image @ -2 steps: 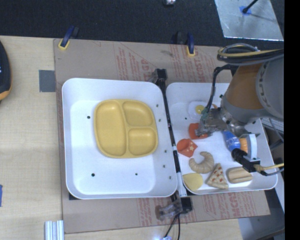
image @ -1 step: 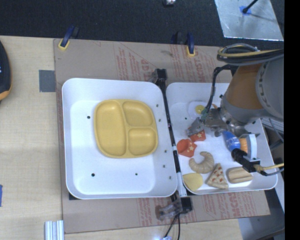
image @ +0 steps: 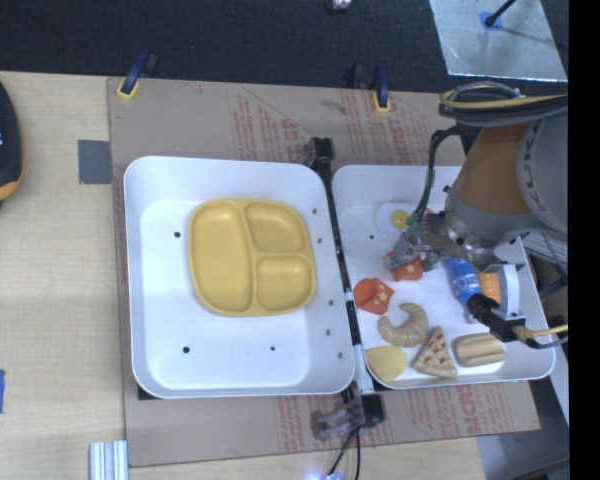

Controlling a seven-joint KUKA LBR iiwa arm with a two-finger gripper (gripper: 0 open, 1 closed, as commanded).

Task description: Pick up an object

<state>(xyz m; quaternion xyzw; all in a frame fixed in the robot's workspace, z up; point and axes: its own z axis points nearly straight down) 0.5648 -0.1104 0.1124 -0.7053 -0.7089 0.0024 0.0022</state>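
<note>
a grey arm with an orange band reaches low into the right bin, its gripper down among a scatter of toy food; whether it is open or closed cannot be told from this angle, and nothing can be seen held in it; a small red piece lies right at its tip, touching or nearly so, and looks the likeliest target; a red strawberry-like piece sits just below and to the left of the hand; a tan croissant lies further below; beyond that, near the bin's front wall, are a pizza slice, a pale yellow wedge and a bread roll; a yellow item rests just above the hand; a blue bottle lies to its right, under the wrist; well off to the left, the left bin holds a yellow divided plate; the risk here appears to be crowding; the small piece is low and light, so a closing grip could skate it sideways into the strawberry-like piece or squeeze it out altogether; the wrist, hanging close over the bottle, could nudge it on the way up; a lift might well come away with nothing.
</note>
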